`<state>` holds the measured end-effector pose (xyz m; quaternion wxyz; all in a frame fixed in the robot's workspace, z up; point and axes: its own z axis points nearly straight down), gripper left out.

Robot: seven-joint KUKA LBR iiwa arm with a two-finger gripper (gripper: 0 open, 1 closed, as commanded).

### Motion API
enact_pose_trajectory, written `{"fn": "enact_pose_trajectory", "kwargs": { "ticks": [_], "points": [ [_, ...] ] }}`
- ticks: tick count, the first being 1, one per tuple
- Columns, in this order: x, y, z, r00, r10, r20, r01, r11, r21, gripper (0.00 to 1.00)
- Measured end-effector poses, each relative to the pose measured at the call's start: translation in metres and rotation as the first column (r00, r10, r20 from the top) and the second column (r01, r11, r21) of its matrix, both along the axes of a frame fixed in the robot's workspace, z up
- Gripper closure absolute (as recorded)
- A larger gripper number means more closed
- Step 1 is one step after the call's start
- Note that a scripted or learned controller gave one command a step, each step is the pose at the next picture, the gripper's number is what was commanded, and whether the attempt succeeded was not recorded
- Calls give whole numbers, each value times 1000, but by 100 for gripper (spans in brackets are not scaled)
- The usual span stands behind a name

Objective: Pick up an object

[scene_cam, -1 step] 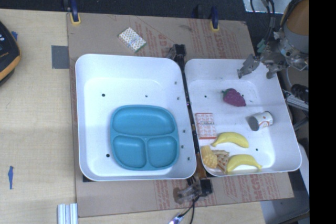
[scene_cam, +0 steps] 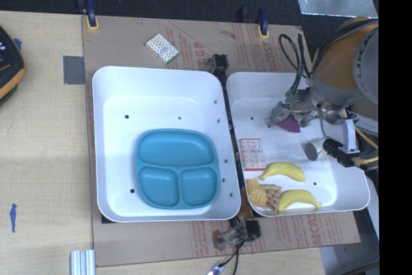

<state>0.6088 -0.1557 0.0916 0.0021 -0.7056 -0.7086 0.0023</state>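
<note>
So the arm (scene_cam: 347, 61) is reaching into the right bin (scene_cam: 248, 90) from about 3 o'clock, with the jaws (scene_cam: 291, 114) down near the bin's 12 o'clock end, right over a small purple thing (scene_cam: 291, 123). Honestly can't tell how far apart the jaws are, or if they've actually got it. At the bin's 6 o'clock end there are two bananas (scene_cam: 283, 170), a waffle-looking piece (scene_cam: 264, 193) and a red-printed card (scene_cam: 252, 153). The left bin (scene_cam: 109, 93) has a blue divided tray (scene_cam: 177, 167).
</note>
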Motion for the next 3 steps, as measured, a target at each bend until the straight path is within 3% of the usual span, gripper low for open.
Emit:
{"fn": "enact_pose_trajectory", "kwargs": {
  "ticks": [1, 2, 3],
  "points": [
    [8, -33, 1, 1000, -1, 5, 1, 1000, 0, 0],
    [9, -34, 11, 1000, 0, 4, 0, 1000, 0, 100],
    [38, 42, 77, 1000, 1, 5, -1, 1000, 2, 100]
  ]
}}
